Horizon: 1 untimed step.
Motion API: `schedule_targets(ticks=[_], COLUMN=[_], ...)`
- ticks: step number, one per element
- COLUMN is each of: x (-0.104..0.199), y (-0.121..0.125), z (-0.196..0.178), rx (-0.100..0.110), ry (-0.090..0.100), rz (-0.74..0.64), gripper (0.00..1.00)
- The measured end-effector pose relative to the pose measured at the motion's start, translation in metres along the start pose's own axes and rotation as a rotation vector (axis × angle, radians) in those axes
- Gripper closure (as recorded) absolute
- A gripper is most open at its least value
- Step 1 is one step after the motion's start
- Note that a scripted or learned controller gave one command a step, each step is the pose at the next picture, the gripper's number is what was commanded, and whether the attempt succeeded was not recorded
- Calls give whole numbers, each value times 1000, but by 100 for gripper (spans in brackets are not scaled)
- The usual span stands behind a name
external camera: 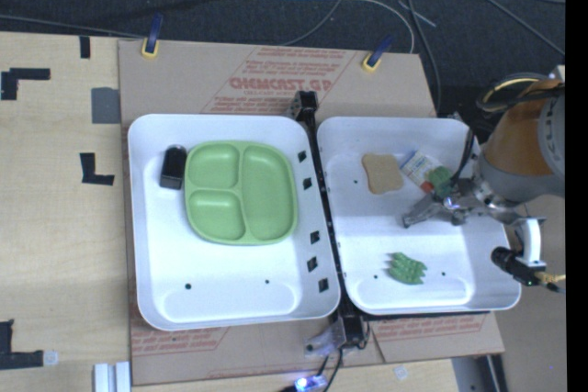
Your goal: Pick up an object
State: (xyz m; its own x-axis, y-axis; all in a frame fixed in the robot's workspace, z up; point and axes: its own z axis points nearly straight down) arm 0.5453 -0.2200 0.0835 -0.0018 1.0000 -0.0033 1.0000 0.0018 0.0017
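Observation:
In the right bin (459, 289) my gripper (413, 218) hangs low over the middle of the floor, pointing left. A tan flat piece (381, 172) lies just up and left of it. A small white and blue packet (418, 165) and a green item (439, 177) sit close above the gripper, next to the wrist. A green leafy toy (405, 268) lies below the gripper, near the bin's front wall. Nothing shows between the gripper's tips.
The left bin (152, 289) bears a green divided plate (242, 192) and a small black block (173, 167) beside its left edge. The arm (524, 151) reaches in over the right bin's right wall. Cables trail across the dark floor behind the bench.

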Motion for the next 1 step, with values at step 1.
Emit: schedule_targets(ticks=[1], x=[-1], y=[1], z=[-13], rx=[-4], ry=[-2], rz=[0], gripper=[100])
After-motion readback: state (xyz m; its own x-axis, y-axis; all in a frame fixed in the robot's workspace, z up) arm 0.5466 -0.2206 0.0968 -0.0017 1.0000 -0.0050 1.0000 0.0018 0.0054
